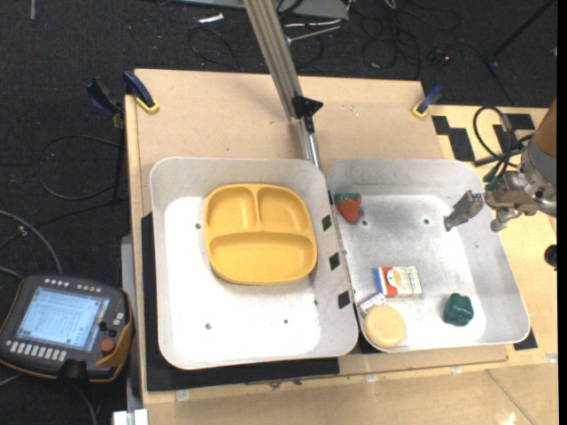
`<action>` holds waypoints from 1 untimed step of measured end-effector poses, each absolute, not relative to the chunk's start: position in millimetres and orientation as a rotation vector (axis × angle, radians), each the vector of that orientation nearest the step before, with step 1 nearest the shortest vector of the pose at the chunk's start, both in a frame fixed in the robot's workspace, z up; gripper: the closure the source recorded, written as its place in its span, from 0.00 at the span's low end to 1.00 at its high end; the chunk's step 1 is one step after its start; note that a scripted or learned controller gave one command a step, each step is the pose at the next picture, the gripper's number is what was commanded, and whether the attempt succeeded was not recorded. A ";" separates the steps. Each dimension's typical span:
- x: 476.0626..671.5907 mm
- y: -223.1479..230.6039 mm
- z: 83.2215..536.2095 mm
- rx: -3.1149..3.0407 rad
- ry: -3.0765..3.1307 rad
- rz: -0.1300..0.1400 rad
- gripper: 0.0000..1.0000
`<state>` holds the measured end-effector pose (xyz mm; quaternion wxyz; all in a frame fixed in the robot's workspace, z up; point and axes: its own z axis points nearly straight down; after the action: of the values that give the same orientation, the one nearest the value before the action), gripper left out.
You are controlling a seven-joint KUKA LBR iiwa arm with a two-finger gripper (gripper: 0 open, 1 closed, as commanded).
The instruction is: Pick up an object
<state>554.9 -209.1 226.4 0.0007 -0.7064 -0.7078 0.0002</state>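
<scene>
strawberry (351,206) half hidden behind bin divider; tool (483,211) fingers spread.

We read no text, number or brand anywhere. Small carton (398,282) in right bin (496,273) carries red, blue and white printed face, lettering too small for us to make out. Teach pendant (62,326) at lower left of bench has lit screen, contents blurred, unreadable to us. Black-and-white checker marker (469,135) sits on board at right, pattern alone, no characters we can read.
</scene>
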 end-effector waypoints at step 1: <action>554.9 -209.1 226.4 -2.218 -2.223 0.001 0.00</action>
<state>554.9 -209.1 226.4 0.0006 -0.7063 -0.7080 0.0003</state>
